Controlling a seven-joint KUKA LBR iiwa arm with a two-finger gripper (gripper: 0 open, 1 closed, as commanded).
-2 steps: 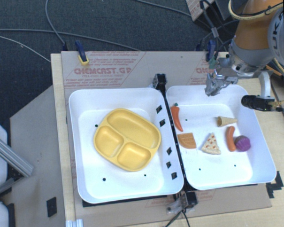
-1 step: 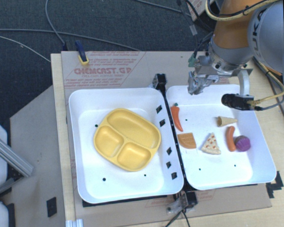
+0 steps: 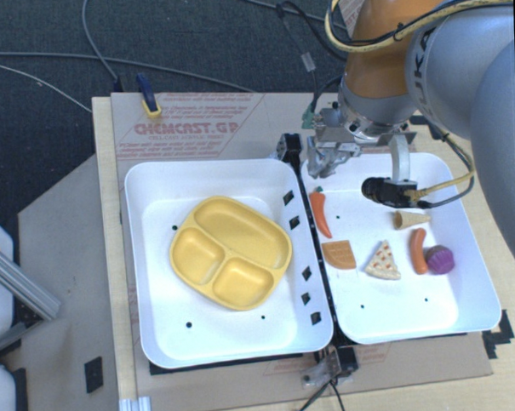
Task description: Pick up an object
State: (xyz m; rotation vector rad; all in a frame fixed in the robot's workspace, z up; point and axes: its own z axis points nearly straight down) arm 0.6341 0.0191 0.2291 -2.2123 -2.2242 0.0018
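Hovering at right bin's (image 3: 463,234) top-left corner, end effector (image 3: 324,165) state hard to tell. Best dropped straight onto carrot (image 3: 321,215), just below, clear of the rim.

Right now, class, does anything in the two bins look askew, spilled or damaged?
Nothing looks spilled or damaged. The yellow divided plate sits turned at an angle in the left bin. The toy foods lie loosely scattered in the right bin: carrot, cracker, pizza slice.
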